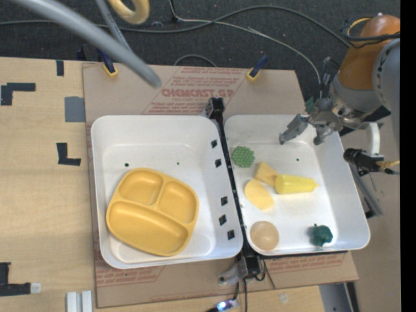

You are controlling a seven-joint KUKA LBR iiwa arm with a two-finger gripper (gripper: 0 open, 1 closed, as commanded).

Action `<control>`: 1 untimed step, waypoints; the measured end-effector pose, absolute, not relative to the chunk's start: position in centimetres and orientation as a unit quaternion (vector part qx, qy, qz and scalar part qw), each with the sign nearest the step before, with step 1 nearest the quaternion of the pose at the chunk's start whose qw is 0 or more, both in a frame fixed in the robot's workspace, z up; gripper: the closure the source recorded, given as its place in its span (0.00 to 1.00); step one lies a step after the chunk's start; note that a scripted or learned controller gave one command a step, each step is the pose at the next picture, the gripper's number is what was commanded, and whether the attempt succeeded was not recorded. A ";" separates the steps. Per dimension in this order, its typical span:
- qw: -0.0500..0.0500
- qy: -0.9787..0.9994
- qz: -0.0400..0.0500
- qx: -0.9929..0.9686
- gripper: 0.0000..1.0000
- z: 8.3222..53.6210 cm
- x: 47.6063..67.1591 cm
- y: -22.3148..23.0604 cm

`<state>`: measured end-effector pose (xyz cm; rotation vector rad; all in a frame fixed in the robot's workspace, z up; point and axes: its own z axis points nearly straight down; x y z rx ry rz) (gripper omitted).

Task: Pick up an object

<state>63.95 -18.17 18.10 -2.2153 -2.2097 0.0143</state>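
Note:
My gripper (304, 134) hangs over the far right part of the right bin (344, 194), its two grey fingers spread open with nothing between them. Below and left of it lie several small objects on the bin floor: a green bumpy disc (242, 155), a pale yellow wedge (264, 172), a yellow cylinder-like piece (296, 185), a pale yellow oval (259, 195), a tan round piece (264, 235) and a dark green small object (321, 235). All lie apart from the gripper.
The left bin (104, 142) holds a yellow divided plate (152, 210). A black divider (224, 181) runs between the bins. Cables cross the dark surface behind the bench, and a grey hose (78, 25) slants at top left.

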 end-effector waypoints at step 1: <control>0.000 -0.707 0.001 -0.707 0.00 19.0 64.3 -18.1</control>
